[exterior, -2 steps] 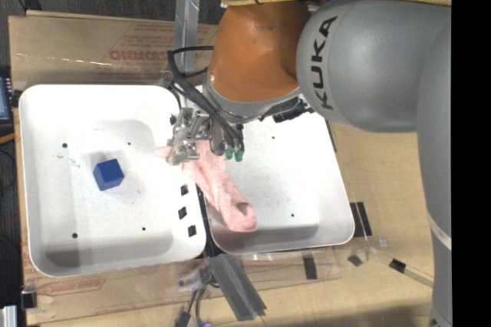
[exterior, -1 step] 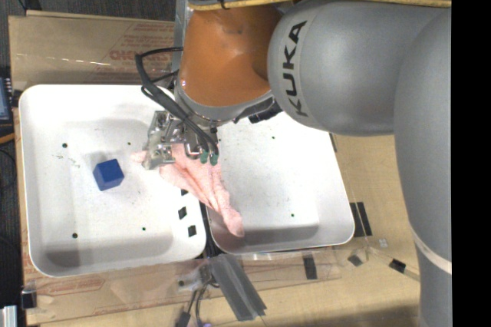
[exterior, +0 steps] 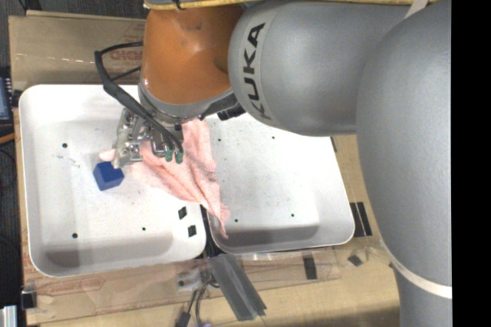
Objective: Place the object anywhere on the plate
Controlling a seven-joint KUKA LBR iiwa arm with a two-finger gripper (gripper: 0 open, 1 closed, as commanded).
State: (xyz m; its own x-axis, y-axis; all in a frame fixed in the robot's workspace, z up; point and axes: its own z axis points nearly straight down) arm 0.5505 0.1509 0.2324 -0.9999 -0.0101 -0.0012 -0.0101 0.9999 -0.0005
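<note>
The camera view looks down on two white bins on the table. The left bin [exterior: 46, 187] holds a small blue block [exterior: 108, 176] with a pale pinkish bit touching its upper right corner; I cannot tell whether that bit is a separate thing or an edge of the cloth. A pink cloth [exterior: 188, 168] lies draped over the shared rims, partly in the left bin, partly in the right bin [exterior: 291, 187], and trails down toward the near edge.

No plate can be made out here; if there is one, the arm or the cloth hides it. Which thing is meant is a judgement: the block seems the likelier one, lying free in the left bin, just left of and below the claw.

Risks, as I judge them: the claw [exterior: 153, 143] hangs over the cloth's upper end, so a descent here could snag fabric instead of the block, or drag the cloth across and knock the block aside. The block is small and sits off to one side of the fingertips, so a close from this spot would likely miss it. With the plate unseen, a release could also land in the wrong place.

The arm [exterior: 307, 64] reaches in from the right, its orange band [exterior: 184, 49] above the wrist, the wrist pointing steeply down over the left bin's right part. The claw's green-tipped fingers [exterior: 178, 156] point down near the cloth; nothing shows between them, and whether they are spread or closed I cannot tell.
</note>
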